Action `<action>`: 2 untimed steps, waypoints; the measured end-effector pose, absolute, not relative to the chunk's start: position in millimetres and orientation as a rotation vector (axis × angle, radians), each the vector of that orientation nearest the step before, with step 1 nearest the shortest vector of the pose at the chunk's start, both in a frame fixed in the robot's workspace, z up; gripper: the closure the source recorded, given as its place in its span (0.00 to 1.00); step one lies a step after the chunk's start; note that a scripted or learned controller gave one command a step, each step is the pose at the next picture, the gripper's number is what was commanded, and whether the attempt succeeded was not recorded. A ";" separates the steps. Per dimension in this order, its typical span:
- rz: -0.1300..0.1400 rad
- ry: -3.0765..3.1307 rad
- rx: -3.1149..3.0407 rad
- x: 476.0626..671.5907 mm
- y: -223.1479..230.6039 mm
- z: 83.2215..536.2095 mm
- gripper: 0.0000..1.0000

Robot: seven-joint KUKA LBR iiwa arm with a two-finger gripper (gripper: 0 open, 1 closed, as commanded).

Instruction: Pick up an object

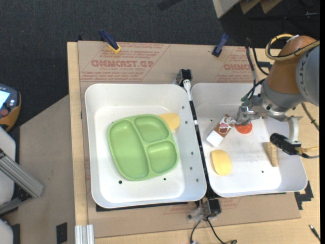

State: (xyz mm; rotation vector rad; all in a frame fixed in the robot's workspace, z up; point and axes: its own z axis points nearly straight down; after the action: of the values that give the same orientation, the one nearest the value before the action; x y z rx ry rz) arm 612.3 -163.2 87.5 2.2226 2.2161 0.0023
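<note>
My gripper (245, 117) is low in the right bin (289, 179), near its upper middle. Directly beneath its tip lies a small red object (245, 128), partly covered by it, so contact cannot be judged. A brown and white wrapped item (220, 131) lies just left of the red object. In the front part of the bin rests a pale yellow piece (221, 162). A tan cone-shaped piece (272, 153) lies to the right.
The left bin (96, 136) holds a green divided plate (143, 146), with a yellow piece (170, 120) at the plate's upper right corner. The arm (289, 75) comes in over the right bin's far right corner. Blue clamps (109, 40) stand at the board's back edge.
</note>
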 end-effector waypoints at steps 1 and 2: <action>-0.003 2.218 2.229 567.8 -212.7 92.9 1.00; -0.004 2.221 2.229 522.7 -225.1 84.0 1.00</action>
State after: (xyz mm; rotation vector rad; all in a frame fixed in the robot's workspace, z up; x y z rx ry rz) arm 522.7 -225.1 84.0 2.2286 2.2207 -0.0042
